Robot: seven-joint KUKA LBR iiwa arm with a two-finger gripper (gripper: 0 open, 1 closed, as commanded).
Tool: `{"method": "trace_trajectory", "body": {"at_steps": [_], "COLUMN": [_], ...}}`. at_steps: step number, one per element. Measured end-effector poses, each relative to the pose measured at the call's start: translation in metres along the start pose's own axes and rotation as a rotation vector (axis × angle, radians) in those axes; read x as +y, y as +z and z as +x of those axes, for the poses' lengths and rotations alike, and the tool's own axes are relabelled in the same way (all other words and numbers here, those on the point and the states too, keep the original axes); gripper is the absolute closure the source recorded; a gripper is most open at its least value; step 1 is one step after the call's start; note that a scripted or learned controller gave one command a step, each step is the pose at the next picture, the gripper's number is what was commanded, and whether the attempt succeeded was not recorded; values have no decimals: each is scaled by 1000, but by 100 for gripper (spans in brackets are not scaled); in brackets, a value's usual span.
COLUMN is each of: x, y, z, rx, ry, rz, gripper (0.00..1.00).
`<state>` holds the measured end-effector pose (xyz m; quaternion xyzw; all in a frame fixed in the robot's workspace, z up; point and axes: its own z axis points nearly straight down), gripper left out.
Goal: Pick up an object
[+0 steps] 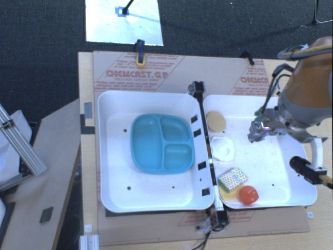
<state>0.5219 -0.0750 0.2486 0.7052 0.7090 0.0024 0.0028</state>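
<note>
While the gripper [256,132] hangs over the middle of the right bin [291,191], whether its fingers are parted cannot be told, and nothing shows between them. The candidate objects lie to its left along the divider: tan disc [216,121], white lid [223,150], patterned block [232,178], red ball [248,194]. The disc and lid lie nearest.

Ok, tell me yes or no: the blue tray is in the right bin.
No, the blue tray lies in the left bin; the right bin holds the tomato and other small items.
</note>
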Motion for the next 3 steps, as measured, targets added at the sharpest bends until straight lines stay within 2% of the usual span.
{"method": "trace_trajectory", "body": {"at_steps": [3], "x": [46], "y": [23], "z": [164], "rx": [2], "ry": [-4], "rz": [5], "gripper": [100]}}
